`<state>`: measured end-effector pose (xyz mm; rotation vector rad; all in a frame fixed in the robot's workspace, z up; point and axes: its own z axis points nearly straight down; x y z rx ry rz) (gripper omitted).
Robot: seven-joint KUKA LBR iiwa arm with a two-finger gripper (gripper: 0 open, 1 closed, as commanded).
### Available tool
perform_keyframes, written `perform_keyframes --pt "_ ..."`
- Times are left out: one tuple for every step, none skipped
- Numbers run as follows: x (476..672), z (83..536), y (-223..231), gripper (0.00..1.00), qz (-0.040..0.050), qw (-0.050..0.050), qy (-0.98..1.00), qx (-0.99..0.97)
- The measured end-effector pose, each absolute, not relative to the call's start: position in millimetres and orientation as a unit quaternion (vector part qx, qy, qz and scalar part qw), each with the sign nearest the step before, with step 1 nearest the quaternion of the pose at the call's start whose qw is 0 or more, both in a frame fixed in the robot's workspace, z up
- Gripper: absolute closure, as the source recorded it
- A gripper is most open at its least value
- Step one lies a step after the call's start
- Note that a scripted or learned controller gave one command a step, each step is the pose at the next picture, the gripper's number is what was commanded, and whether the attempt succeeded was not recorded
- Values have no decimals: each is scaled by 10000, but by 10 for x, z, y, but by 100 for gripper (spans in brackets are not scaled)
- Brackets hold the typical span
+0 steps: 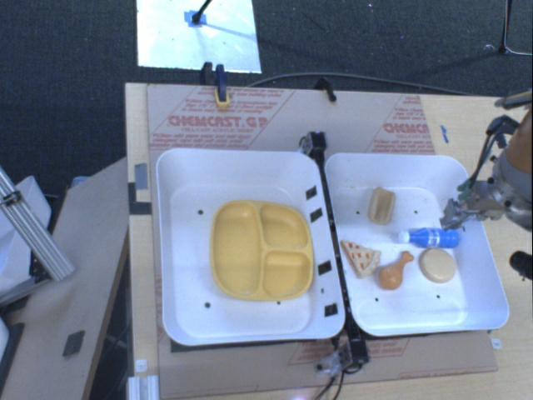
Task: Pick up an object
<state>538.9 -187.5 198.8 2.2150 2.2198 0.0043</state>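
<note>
At right edge, arm [518, 173] getting cut off; gripper [460, 212] blurring at right bin [479, 307] rim, grip state impossible to tell.
Nearest in right bin: round cream disc [437, 265], orange drumstick [395, 271], waffle wedge [361, 257], then blue bottle [430, 238] lying sideways just beside gripper, tan bread piece [381, 205] farther; yellow divided plate [261, 249] sitting in left bin [187, 307].

Arm [518, 177] cut off at right edge, fingers [456, 212] too small to tell their state
</note>
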Motion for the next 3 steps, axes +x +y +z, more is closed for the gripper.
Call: perform_keyframes --pt "5366 2547 -1784 100 19 34 7088 7054" --pt "5379 3012 -1787 100 14 29 7087 7055" --pt "5549 3000 -1231 100 14 15 7103 7039"
